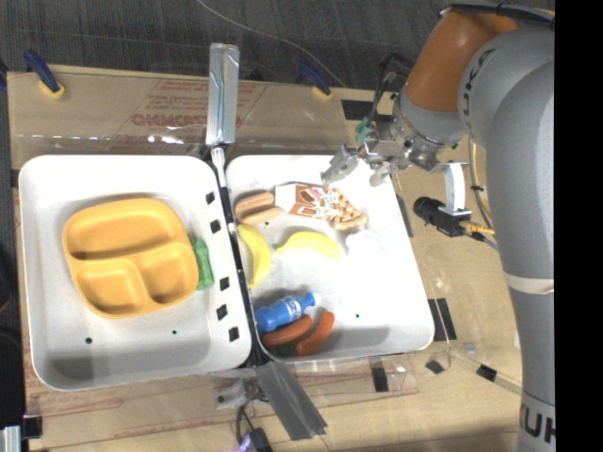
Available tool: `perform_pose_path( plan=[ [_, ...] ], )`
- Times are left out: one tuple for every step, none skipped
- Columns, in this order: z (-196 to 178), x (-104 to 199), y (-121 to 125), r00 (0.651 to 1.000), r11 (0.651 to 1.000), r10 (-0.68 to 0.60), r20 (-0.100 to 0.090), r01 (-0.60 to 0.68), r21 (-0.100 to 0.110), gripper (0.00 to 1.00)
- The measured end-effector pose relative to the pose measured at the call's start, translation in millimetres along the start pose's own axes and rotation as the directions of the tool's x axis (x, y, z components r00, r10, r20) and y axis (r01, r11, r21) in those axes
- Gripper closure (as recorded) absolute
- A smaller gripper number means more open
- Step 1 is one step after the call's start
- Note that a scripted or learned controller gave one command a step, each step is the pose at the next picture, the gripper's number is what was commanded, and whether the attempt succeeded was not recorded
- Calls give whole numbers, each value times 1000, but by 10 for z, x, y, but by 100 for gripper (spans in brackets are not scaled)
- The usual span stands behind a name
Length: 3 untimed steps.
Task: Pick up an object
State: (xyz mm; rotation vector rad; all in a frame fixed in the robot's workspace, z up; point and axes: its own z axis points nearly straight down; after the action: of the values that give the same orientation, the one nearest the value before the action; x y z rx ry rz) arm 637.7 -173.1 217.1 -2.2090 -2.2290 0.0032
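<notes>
- While the grey arm's two-finger gripper (358, 166) hovers with fingers spread and nothing between them, a printed cardboard snack packet (325, 204) lies just below it in the right white bin (400, 281).
- Beside the packet: a glossy hot dog (256, 207) and a smooth yellow banana (309, 245).
- Farther from it: a blue plastic bottle (283, 312).

Left of the tool (360, 167), a green item (202, 263) lies mostly hidden behind the yellow divided tray (127, 255); the tool's fingers are too blurred to tell their stance
</notes>
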Motion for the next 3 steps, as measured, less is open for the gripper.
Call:
perform_pose_path(
  plan=[
    [1234, 263, -272, 1000, 1000, -14, -1, 14, 5, 0],
    [1269, 474, -671, 965, 965, 261, -1, -261, 3, 0],
    [1263, 325, -1041, 960, 960, 280, 0, -280, 0, 0]
  ],
)
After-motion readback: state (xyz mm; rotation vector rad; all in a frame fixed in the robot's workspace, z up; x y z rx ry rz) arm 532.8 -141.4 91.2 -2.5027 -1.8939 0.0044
